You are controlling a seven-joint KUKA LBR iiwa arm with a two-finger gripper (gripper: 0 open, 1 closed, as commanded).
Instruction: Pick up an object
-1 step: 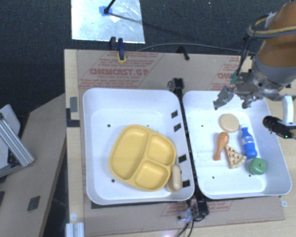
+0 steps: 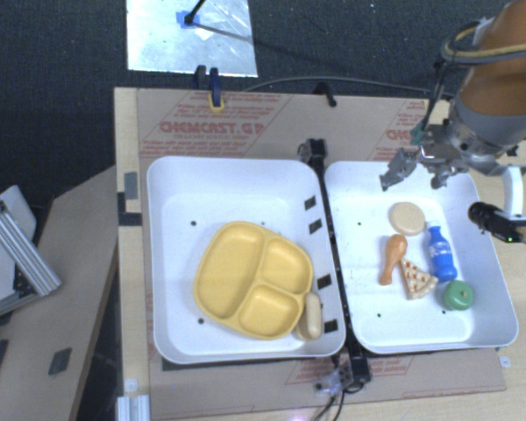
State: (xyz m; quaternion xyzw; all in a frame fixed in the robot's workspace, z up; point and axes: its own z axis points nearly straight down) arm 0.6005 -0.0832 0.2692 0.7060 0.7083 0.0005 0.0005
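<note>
— Hanging over the far edge of the right bin (image 2: 482, 323), the end effector (image 2: 418, 172) has its two dark fingers spread apart, and nothing sits between them. What lies under it?

— Bare white floor at that far edge. Nearest to it, toward the bin's middle, is a round beige cookie-like disc (image 2: 408, 217), flat and pale tan.

— And the other pieces?

— Just nearside of the disc, a blue bottle (image 2: 439, 252) with a white cap lies on its side toward the right wall. Beside it, more central, is an orange-brown drumstick (image 2: 391, 257), and touching its lower end a pizza slice (image 2: 416, 279), tan with red specks. A green apple (image 2: 458, 296) sits near the right near corner, just beside the slice.

— Are they crowded?

— Yes: the five sit in a tight cluster, the drumstick, slice and bottle close enough to touch or nearly so. The disc stands a bit freer at the far end.

— What about the left bin (image 2: 171, 235)?

— A yellow compartment tray (image 2: 252, 279) lies there, tilted, with a beige bread roll (image 2: 311, 316) against its near right corner, close to the black divider (image 2: 326, 235) between the bins. Both bins rest on a cardboard-covered surface (image 2: 245, 125), with a blue clamp (image 2: 214, 84) at its far edge.
</note>
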